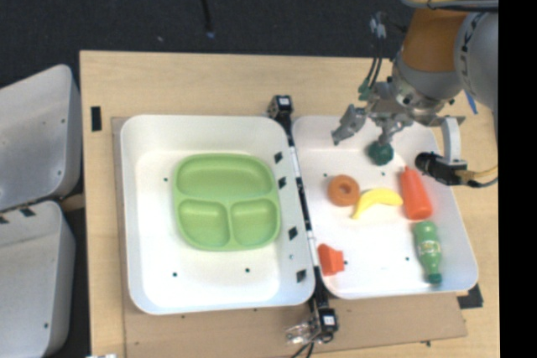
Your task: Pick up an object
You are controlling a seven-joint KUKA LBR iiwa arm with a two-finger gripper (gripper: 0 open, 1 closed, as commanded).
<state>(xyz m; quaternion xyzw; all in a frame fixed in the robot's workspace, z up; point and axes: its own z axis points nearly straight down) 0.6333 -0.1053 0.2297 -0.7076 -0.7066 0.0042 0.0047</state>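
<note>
a: risks from here? near side first.

b: near end of the right bin (pixel 382 287): the red block (pixel 331 259) sits close to the divider wall. the green bottle (pixel 427 251) lies along the right wall. both look like poor targets. a finger would likely hit the wall before closing, and the bottle looks round, so it may roll.

a: middle?

b: orange ring (pixel 342 189), banana (pixel 377 200) and orange carrot-like piece (pixel 414 193) lie in a row. ring and banana are touching or nearly so, can't tell which. banana tip is just beside the carrot piece. going for any one probably shoves its neighbour.

a: jaws?

b: spread open, nothing between them, over the far part of the right bin. the small dark green piece (pixel 380 153) lies just beside one fingertip, can't tell if they touch. that's the likeliest pick. risk is that it's off-centre to the jaws, so closing could flick it aside or catch only an edge, and it would drop on lift.

a: room to move?

b: bare floor between block and bottle, and from the green piece toward the divider. the far wall is near behind the jaws, so little margin there. the left bin (pixel 134 180) has a green divided plate (pixel 226 201) mid-floor, well apart from all this. the surface (pixel 210 71) beyond the far walls is bare wood.
</note>
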